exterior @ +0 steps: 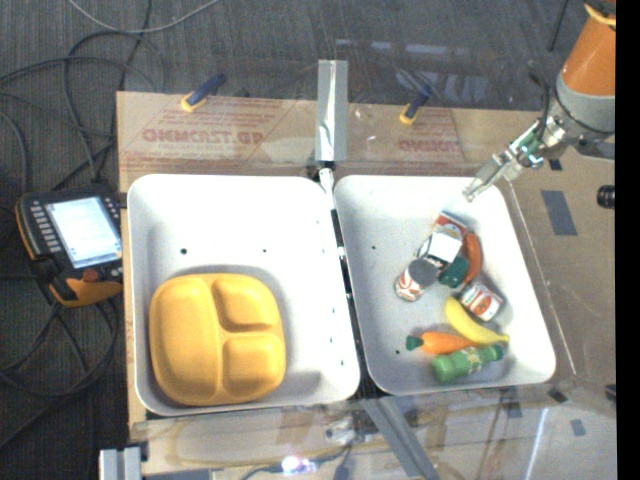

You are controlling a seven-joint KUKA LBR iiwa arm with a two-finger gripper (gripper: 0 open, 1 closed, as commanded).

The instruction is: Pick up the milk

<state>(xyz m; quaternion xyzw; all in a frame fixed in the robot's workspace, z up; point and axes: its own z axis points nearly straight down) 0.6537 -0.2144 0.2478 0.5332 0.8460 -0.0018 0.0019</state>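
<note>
Camera view, jaws (pixel 484 181) above right bin's (pixel 385 353) far edge, milk (pixel 447 240) below

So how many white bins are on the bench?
2. The left bin holds a yellow tray. The right bin holds the pile of toy food.

- Brown board (pixel 300 143) beyond my two bins: faded red print, mirrored or upside down, can't make out the words.
- Pendant screen (pixel 80 228) far left: lit, text too small.
- Food labels in right bin (pixel 530 298): unreadable.
</note>
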